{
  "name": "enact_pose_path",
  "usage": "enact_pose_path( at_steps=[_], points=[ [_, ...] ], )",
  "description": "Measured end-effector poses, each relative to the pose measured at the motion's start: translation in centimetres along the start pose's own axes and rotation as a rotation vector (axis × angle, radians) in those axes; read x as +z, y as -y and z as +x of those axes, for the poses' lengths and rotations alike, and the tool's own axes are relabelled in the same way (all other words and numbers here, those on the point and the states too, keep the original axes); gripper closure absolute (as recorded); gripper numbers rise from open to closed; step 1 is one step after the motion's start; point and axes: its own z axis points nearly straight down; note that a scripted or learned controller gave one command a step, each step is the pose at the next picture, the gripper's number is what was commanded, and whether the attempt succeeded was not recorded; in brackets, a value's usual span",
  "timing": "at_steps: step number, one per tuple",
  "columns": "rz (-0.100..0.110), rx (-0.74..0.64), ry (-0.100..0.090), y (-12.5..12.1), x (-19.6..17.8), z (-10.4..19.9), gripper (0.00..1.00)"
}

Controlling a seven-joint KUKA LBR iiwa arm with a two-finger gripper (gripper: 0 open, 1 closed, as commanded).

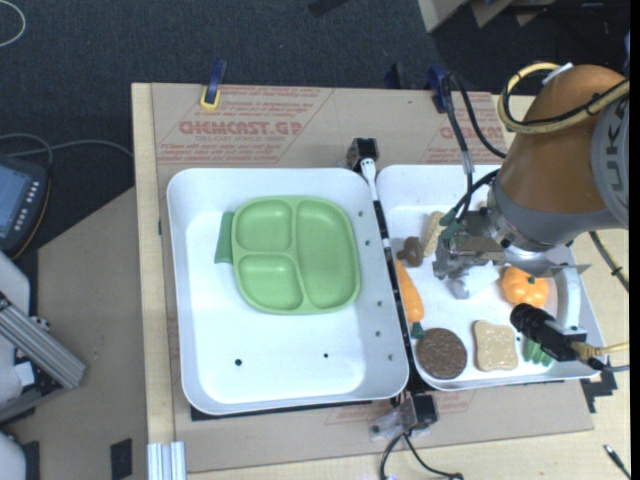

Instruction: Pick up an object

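camera view: my gripper (457,283) hangs over the right bin (420,193), roughly at its middle, pointing down at bare white floor. i cannot tell whether it is spread or pressed together, and i see nothing caught in it.

the things i could pick up all lie in this right bin. a carrot (408,293) lies along the bin's left edge, the one it shares with the left bin (200,268), lengthwise to that edge. in the near left corner sits a brown disc (441,352), just beside the carrot's near end. next to the disc, along the near edge, lies a tan bread slice (494,346), close to the disc but apart from it. toward the right edge sits an orange fruit (525,288), near my gripper and not touching it. on the far side of my gripper, toward the left edge, are a small brown lump (410,249) and a pale beige piece (431,230), close to each other; the beige one lies farther from the near edge. both are near my gripper, though i cannot tell if either touches it.

the left bin holds a green plate (295,253) with three compartments, lying flat toward its far edge and nearer the shared edge than the outer left one. both bins rest side by side on a brown board (150,148).
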Motion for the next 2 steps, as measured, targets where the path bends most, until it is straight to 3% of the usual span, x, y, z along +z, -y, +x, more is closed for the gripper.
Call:
enact_pose_path(
  at_steps=[1,2],
  points=[
    [0.002,0.0,0.0,-0.7,2.0,-0.1,1.0],
    [-0.005,-0.001,0.001,-1.3,0.5,-0.5,1.0]
  ],
)
